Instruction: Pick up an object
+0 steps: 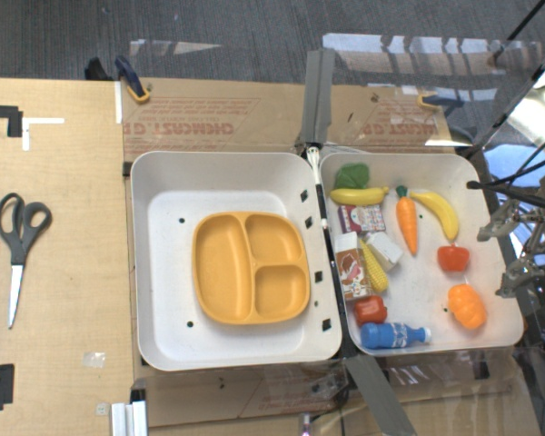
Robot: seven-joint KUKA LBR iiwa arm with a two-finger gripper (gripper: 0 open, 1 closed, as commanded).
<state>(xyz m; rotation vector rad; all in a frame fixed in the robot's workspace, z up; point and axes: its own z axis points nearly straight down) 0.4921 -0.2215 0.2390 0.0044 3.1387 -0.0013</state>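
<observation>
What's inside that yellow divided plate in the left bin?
Nothing can be seen in the yellow divided plate: its three compartments show bare yellow bottoms. It sits flat in the left bin, so whatever part of the bin floor lies beneath it is covered.

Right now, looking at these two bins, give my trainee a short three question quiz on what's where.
1. True or false: the yellow divided plate lies in the left bin.
2. Which item lies nearest the right bin's front edge?
A. carrot
B. blue bottle
C. green toy
3. Fill in: on the bench left of the bins lies a pair of ____.

Key: 1 true; 2 B; 3 scissors.
</observation>
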